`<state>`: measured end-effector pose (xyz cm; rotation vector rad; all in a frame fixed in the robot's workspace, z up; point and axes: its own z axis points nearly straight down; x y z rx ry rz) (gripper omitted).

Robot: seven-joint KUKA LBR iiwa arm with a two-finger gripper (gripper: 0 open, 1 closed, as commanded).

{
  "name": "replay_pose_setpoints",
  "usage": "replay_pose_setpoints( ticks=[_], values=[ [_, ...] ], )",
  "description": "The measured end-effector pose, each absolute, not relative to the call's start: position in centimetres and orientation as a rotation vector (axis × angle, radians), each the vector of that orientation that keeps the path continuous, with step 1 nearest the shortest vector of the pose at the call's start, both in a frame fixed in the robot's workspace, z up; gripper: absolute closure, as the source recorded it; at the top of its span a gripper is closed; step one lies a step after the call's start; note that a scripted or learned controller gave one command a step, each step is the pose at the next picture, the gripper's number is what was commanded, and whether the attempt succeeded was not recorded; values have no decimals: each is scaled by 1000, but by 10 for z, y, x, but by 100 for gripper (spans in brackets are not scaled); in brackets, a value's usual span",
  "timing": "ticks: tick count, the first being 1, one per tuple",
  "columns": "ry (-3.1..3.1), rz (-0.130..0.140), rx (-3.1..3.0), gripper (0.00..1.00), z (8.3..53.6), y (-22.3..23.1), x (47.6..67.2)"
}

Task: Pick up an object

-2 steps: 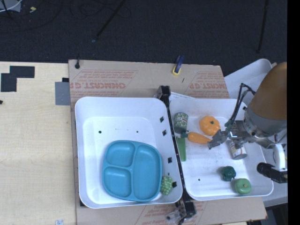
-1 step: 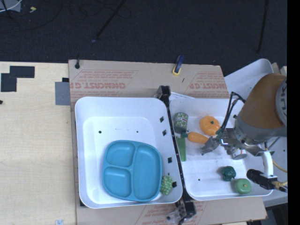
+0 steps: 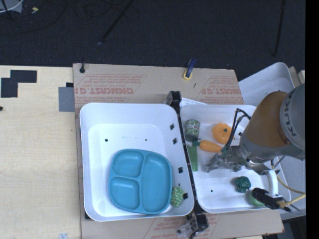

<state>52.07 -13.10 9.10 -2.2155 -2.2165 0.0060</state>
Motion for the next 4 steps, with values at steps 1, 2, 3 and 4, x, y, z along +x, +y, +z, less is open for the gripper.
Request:
replay_pose_setpoints(
  ticks=[1, 2, 3, 4],
  values=[
    [-2211, 3, -2225, 100, 104, -133, 521],
    [-2224, -3, -2222, 100, 166, -133, 519],
    [-2223, -3, -2222, 100, 214, -128, 528],
    [-2222, 0, -2220, 100, 228, -128, 528]
  ],
)
